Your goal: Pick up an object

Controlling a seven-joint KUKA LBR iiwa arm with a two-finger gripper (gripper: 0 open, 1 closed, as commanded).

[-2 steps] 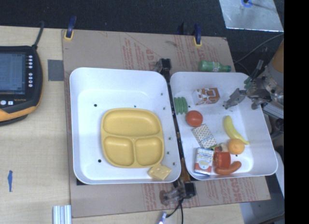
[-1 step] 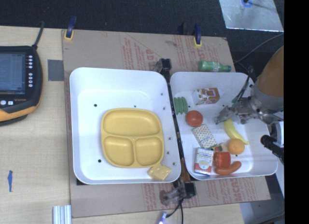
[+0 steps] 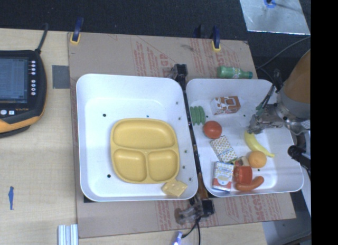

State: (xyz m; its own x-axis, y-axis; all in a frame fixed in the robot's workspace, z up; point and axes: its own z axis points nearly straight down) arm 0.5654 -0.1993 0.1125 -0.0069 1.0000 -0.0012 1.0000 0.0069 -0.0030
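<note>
Banana [image 3: 257,144] is the likeliest thing for this pick, judged only by nearness: it lies in the right bin [image 3: 280,185], just below and a little left of the gripper [image 3: 260,123], and nothing else sits as close. The gripper hangs over the right-hand part of that bin, near its far right wall, at the end of the arm [image 3: 297,88] that reaches in from the right. How far the claw is spread cannot be told from this slant, and nothing is seen held in it.

Its long axis runs on a diagonal, from upper left down to lower right, with the lower tip pointing toward the bin's right side. An orange [image 3: 256,159] touches or nearly touches it on the lower side, so a grip across the middle or upper half looks the cleaner choice. The move would be a short drop toward the viewer's side of the bin, with the claw turned to close across that diagonal.

Farther left in the same bin lie a tomato [image 3: 213,129], a patterned packet [image 3: 223,148] and a small carton [image 3: 226,105], all well apart from the claw. The left bin [image 3: 92,133] holds a yellow tray [image 3: 143,149]
</note>
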